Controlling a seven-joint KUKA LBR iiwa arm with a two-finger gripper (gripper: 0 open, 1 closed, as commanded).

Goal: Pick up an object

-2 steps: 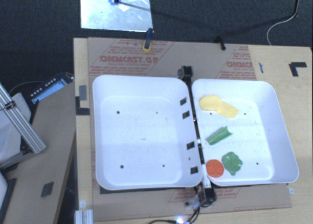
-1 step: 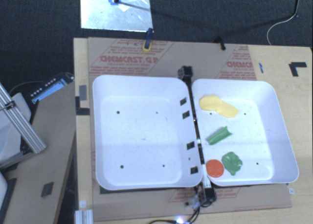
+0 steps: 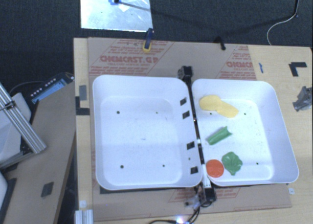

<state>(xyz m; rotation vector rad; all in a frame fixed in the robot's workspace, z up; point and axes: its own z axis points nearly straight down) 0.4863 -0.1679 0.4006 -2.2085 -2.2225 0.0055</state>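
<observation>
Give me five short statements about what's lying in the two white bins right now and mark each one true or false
1. The flat yellow piece lies in the right white bin. True.
2. The round orange object sits in the left white bin. False: it is in the right bin, near that bin's front left corner.
3. The long green piece lies between the yellow piece and the orange object. True.
4. The lumpy green object lies right beside the orange object. True.
5. All four items crowd against the right bin's right wall. False: they lie in its left half, close to the divider between the bins.
</observation>
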